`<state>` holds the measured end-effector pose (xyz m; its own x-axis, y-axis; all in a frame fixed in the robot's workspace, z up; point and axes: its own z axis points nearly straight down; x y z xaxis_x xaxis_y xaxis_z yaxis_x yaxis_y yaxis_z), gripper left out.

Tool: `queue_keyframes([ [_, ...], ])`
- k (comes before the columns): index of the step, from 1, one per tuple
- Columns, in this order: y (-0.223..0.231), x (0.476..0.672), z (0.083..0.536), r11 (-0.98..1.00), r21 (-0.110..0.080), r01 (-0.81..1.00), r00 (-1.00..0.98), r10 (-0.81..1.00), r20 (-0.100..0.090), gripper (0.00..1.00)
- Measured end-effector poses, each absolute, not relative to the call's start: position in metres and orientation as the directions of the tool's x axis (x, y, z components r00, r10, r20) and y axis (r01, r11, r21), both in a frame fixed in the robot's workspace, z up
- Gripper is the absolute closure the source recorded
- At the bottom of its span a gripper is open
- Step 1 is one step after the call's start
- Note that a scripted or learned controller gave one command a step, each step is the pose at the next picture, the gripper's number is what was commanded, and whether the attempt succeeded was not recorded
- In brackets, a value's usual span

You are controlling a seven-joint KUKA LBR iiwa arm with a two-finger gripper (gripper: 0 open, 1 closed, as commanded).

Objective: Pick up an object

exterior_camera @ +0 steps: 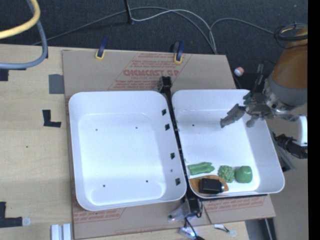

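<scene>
Contents, right bin (pixel 260 149), all clustered at its 6 o'clock edge:
- Green pod-like item (pixel 200 168), elongated, lying flat, toward 7 o'clock of the cluster.
- Green knobbly item (pixel 226 172), broccoli-like in texture, just beside the pod at its 3 o'clock.
- Green rounded item (pixel 243 174), smooth, touching or nearly touching the knobbly one at its 3 o'clock.
- Black block (pixel 211 185), boxy, resting on an orange flat piece (pixel 221 186) at the bin's near rim, just below the green items.

Left bin (pixel 120 149): white, shallow, small dark marks on its floor.

Claw (pixel 241 115): above the right bin at about its 1 o'clock, well apart from the cluster. Two fingers spread open, one dark finger (pixel 231 117) pointing toward 8 o'clock, nothing between them. Grey arm with orange band (pixel 295 66) enters from 3 o'clock.

Surroundings: both bins sit on a cardboard sheet (pixel 145 69) with red lettering, on the bench (pixel 25 134). Blue-and-yellow clamps (pixel 101 49) hold the sheet at 12 o'clock. Black clips run along the seam between bins. Cables cross the dark floor (pixel 150 9) at 12 o'clock. No item lies between the claw and the cluster.
</scene>
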<state>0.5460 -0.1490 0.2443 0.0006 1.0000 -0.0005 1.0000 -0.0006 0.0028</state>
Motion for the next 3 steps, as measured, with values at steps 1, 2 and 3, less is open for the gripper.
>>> queue_keyframes([
  [1,-0.154,0.623,0.225,0.002,-0.003,1.000,-0.002,1.000,0.001,0.00],
  [2,-0.170,0.558,0.222,-0.002,-0.001,1.000,0.002,1.000,-0.001,0.00],
  [3,-0.167,0.640,0.222,0.002,0.000,1.000,-0.002,1.000,0.000,0.00],
])
